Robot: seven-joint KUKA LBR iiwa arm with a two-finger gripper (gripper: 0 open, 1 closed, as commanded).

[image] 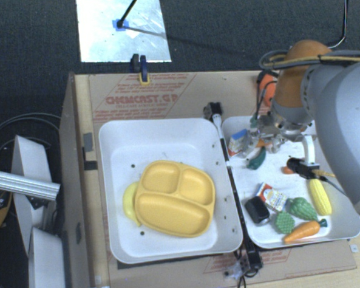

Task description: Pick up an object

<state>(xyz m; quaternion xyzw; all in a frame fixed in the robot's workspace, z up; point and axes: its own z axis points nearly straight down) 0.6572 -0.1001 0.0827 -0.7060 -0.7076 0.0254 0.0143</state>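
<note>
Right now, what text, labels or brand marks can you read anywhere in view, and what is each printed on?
"CHEMCAST GP", red print on the brown cardboard sheet under the white bins; the finer lines around it are too blurred to read.
Small red-and-white packet in the right bin: print too small to read.

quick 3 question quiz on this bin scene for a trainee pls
1. True or false: the yellow tray lies in the right bin.
2. Which sits nearest the corn? A carrot B clamp C tray
3. Over which bin is the gripper?

Key: 1 false, it lies in the left bin. 2 A. 3 the right bin, at its far end.
</note>
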